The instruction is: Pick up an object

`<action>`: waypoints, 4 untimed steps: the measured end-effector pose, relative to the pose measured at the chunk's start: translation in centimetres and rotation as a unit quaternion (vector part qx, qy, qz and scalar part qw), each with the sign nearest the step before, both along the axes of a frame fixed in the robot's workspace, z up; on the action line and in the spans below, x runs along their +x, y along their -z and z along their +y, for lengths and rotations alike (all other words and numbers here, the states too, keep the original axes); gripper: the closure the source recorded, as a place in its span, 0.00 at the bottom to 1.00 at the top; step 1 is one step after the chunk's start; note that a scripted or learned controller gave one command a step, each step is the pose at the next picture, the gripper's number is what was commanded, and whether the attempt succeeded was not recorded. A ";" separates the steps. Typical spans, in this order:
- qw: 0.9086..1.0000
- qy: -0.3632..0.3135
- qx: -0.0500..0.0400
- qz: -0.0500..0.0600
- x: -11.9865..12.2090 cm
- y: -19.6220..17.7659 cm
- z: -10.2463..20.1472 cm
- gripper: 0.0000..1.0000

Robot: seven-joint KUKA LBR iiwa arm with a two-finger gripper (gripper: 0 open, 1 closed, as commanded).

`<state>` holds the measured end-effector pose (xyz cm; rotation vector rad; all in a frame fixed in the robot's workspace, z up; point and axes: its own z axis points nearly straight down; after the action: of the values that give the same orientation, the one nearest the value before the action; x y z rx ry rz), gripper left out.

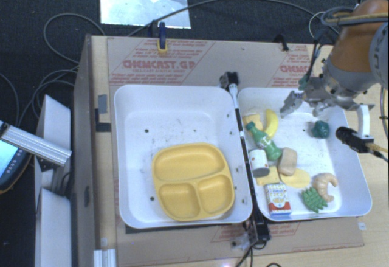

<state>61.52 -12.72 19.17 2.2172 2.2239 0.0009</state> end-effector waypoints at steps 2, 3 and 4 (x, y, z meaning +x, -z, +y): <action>1.000 -0.001 0.000 -0.001 4.2 8.9 3.3 0.00; 1.000 -0.002 0.000 -0.002 4.3 7.8 3.4 1.00; 1.000 -0.002 0.000 -0.002 4.3 7.8 3.3 0.00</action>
<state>65.81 -9.37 11.39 2.2095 2.2262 0.0050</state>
